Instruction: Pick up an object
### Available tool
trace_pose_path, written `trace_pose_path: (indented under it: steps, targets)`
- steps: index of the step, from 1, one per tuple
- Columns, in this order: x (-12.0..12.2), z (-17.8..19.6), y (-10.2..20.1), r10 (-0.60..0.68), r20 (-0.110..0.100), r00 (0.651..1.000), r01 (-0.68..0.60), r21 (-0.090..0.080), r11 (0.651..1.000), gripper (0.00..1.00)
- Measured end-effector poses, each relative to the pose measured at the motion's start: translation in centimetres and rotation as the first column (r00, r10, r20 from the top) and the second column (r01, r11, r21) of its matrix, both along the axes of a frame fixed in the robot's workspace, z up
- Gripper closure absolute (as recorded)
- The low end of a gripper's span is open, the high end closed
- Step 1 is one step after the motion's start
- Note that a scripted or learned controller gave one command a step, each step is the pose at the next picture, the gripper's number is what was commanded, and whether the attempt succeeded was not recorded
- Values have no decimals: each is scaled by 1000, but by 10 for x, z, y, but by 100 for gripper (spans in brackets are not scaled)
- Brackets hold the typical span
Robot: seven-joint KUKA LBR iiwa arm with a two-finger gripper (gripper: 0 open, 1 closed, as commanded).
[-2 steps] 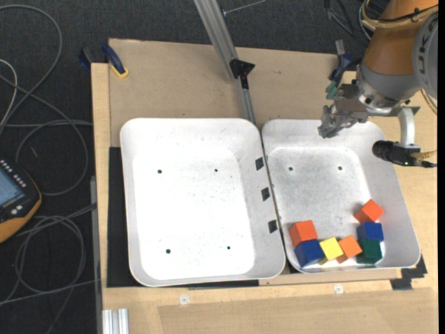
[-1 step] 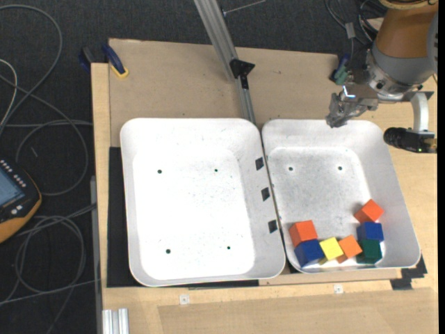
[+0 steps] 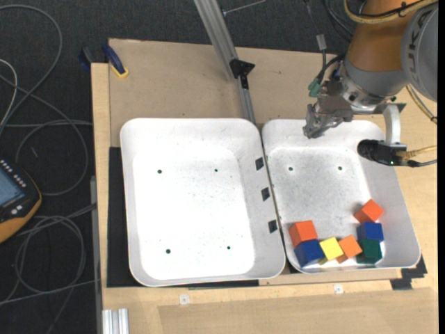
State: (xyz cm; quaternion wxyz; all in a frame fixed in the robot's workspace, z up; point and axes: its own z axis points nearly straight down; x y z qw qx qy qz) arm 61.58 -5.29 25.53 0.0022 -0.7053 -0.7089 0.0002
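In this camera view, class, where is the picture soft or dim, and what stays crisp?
Camera view: the hand and the arm above it look slightly soft; the blocks stay crisp in even light on the right bin; the floor beyond the bench is dim.

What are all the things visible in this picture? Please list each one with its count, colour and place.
Bins: 2, white, side by side on the bench; left bin, right bin.
Orange blocks: 3, in the right bin's near part.
Blue blocks: 2, same cluster.
Yellow block: 1, between a blue and an orange block.
Green block: 1, near right corner of the cluster.
Clips: 3, dark, along the joint between the bins.
Metal bar: 1, grey, slanting down from the top.
Cables: several, dark, on the floor at left.
Handheld device: 1, orange-edged, left edge.
Arm: 1, grey and orange, top right.
Gripper: 1, above the right bin's far edge.
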Motion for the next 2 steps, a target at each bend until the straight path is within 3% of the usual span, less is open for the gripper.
trace_pose_path:
  steps: [2]
  targets:
    - [-23, -16, 112, 2, 0, 1000, -2, 0, 1000, 100]
